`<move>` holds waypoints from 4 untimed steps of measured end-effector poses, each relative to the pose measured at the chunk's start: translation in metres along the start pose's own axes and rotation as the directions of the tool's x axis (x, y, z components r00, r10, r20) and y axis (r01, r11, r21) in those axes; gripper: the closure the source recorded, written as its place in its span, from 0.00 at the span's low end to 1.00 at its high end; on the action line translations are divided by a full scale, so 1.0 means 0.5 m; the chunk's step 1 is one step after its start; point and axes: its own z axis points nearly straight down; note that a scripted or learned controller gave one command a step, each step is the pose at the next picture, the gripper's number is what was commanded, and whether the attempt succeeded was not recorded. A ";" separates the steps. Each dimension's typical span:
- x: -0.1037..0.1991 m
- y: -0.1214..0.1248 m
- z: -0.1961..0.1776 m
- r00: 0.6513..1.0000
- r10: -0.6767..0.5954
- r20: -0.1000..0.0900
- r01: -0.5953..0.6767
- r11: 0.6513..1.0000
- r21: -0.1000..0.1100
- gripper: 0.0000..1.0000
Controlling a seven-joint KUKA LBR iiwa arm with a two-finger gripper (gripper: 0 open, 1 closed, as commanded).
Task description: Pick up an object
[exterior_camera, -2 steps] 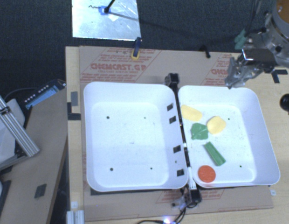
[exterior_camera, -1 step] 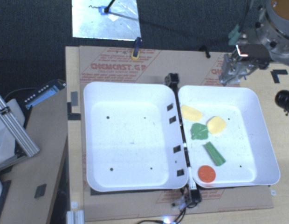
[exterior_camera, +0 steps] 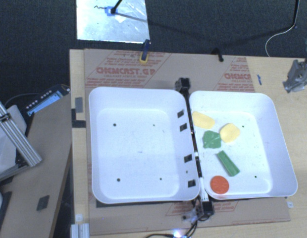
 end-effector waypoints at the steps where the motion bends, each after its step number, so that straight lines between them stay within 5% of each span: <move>1: 0.134 -0.005 0.645 1.000 -0.013 -0.004 0.014 1.000 0.014 1.00; 2: 0.102 0.141 0.613 1.000 -0.013 -0.002 0.013 1.000 -0.004 1.00; 3: 0.026 0.253 0.411 1.000 -0.010 0.001 0.010 1.000 -0.012 1.00; 4: 0.169 0.178 0.268 1.000 -0.021 -0.006 0.021 1.000 -0.006 1.00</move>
